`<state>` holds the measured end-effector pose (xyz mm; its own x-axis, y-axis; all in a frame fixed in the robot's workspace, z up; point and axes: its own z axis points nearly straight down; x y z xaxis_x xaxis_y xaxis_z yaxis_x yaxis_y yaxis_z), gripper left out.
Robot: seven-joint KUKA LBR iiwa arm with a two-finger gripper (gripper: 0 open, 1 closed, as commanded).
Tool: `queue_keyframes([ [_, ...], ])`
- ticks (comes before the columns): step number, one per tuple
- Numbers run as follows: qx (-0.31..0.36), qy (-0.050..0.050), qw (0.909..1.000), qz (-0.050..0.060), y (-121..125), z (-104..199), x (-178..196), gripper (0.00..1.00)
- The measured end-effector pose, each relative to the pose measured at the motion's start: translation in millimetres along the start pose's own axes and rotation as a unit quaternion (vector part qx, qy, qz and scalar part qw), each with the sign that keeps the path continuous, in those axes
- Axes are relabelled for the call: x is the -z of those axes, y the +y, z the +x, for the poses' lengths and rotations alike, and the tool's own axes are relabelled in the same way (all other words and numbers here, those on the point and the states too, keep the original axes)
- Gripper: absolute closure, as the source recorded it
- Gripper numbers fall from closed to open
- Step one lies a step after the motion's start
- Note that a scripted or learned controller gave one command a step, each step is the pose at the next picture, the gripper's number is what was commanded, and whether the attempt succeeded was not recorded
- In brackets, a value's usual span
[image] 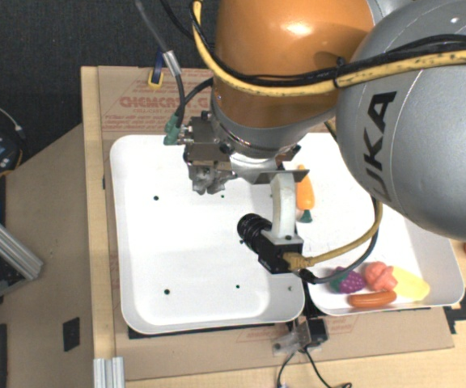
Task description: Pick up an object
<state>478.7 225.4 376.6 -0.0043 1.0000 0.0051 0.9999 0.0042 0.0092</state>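
Claw (pixel 207 180) first: it hangs low over the far part of the left bin (pixel 144 241), a dark grey metal block under the wrist. Whether it is open or closed I cannot tell from this slant, and nothing can be seen held in it.

Above it the arm (pixel 411 128) takes up the upper right of the view, with its orange band (pixel 285 31) over the wrist and yellow and black cables looped around it. A brown cardboard sheet (pixel 95 217) lies under both bins. The right bin (pixel 447 277) is largely covered by the arm (its near corner is visible).

A white bracket (pixel 282 208) with a black cylinder (pixel 253 231) juts from the wrist toward the seam between the bins. Just beside the bracket lies an orange carrot toy (pixel 305 192); which bin it is in I cannot tell.

In the right bin's near corner, close together, are a yellow toy (pixel 411 285), a pink toy (pixel 379 276), a red sausage toy (pixel 370 300) and purple grapes (pixel 351 281), all well apart from the claw.
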Motion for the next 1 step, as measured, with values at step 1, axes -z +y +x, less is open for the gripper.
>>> queue_keyframes([
  [1, -0.001, 0.0, 1.0, 0.0, 1.9, -0.3, 100.1, 1.0],
])
